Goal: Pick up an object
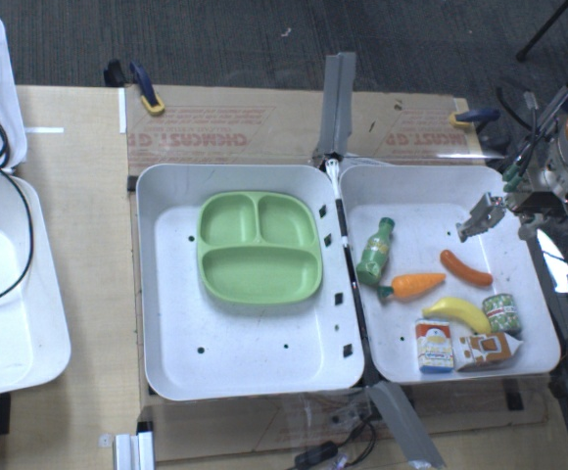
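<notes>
Dark carpet surrounds a wooden bench [78, 164] bearing two white bins [157, 292].

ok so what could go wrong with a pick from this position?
1. The yellow toy banana, green patterned can and two small printed cartons lie packed together in the right white bin; a descent there may hit a neighbour or lift two.
2. The orange toy carrot touches the green plastic bottle, so closing on either could push the other.
3. The hand hovers near the bin's far right wall; the red toy sausage is closest and stands apart.
</notes>
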Action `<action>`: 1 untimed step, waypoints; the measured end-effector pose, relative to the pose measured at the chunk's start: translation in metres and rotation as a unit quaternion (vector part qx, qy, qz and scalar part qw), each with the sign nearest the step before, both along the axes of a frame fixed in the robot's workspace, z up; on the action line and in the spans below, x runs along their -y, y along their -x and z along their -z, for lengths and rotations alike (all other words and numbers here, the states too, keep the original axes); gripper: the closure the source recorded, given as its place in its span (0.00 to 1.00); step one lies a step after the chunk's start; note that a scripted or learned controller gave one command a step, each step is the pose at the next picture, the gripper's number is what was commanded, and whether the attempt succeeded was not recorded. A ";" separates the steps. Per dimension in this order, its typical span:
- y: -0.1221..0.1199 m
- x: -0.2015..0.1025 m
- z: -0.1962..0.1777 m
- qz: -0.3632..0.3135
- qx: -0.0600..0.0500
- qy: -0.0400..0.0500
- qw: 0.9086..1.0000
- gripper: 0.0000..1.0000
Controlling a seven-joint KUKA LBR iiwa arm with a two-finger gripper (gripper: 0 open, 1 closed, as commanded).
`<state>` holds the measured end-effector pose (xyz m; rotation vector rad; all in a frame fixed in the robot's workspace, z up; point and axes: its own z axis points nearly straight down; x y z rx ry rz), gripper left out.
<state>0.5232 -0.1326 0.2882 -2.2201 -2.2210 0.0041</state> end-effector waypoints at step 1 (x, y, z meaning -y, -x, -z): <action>-0.011 0.026 0.101 -0.043 0.000 -0.001 0.999 0.00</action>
